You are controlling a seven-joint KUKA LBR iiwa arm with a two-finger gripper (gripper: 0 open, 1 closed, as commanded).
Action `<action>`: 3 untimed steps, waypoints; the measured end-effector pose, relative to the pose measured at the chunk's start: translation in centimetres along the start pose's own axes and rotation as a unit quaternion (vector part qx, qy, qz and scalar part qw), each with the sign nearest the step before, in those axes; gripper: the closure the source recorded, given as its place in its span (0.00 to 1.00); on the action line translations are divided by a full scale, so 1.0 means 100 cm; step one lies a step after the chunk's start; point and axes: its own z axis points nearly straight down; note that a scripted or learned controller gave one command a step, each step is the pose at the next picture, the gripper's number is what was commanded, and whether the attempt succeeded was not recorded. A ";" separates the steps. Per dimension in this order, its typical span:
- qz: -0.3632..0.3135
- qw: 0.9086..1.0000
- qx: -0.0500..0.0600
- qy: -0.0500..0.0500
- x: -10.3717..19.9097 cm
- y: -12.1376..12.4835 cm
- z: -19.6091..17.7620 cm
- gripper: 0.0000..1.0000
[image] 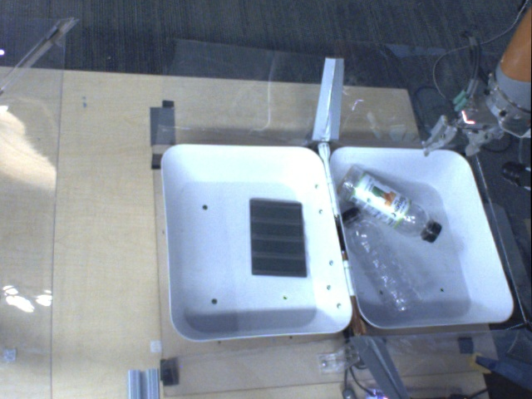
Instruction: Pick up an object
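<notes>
A clear plastic bottle point(381, 201) with a green and orange label lies on its side in the right bin point(482, 281), its black cap point(431, 233) pointing to the lower right. A crumpled clear plastic wrapper point(384, 268) lies just below the bottle. A black ridged rectangular block point(278, 237) lies flat in the middle of the left bin point(187, 248). My gripper point(455, 138) hovers over the far rim of the right bin, up and to the right of the bottle. Its fingers are spread open with nothing between them.
A metal divider post point(329, 98) rises at the back between the two bins. Cables point(457, 56) run behind the arm at the upper right. A small dark piece point(349, 215) sits by the bottle's base near the right bin's left wall.
</notes>
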 end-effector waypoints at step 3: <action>-0.308 0.951 -0.005 -0.015 0.070 -0.040 0.131 0.00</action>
